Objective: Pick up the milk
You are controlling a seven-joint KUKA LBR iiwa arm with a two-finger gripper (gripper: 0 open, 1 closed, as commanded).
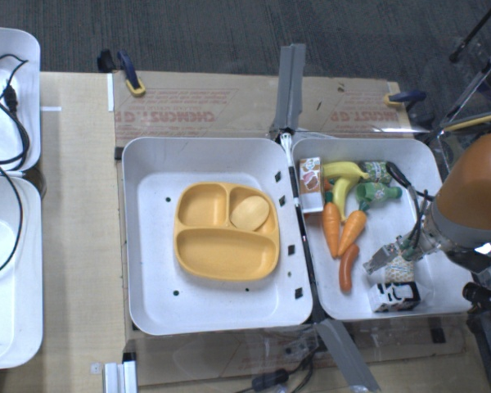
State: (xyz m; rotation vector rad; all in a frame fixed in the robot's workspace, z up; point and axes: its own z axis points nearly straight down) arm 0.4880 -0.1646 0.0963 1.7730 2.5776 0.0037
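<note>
The gripper [391, 258] hangs low over the right bin [430, 155], near its lower right part, and the clutter of metal and wires at its tip makes it impossible to tell whether it is wide or narrow; nothing can be seen held in it. The milk [310, 185] lies well apart from it, up and to the left in the view, flat against the bin's left wall. Its long axis runs up and down the view, parallel to that wall, with the brown printed end pointing to the far rim and the white end pointing to the near rim. Between the gripper and the milk lie three carrots [342, 237], close together and roughly upright in the view; the nearest one ends just left of the gripper. Above them, the bananas [341, 173] sit just right of the milk's far end, with a green item [376, 192] beyond them. Just below the gripper rests a black-and-white item [397, 295]. The milk's left side is shut in by the wall, while its right side has a thin strip of bare floor before the carrots. The left bin [147, 244], far to the gripper's left, holds a yellow plate [226, 232].
</note>
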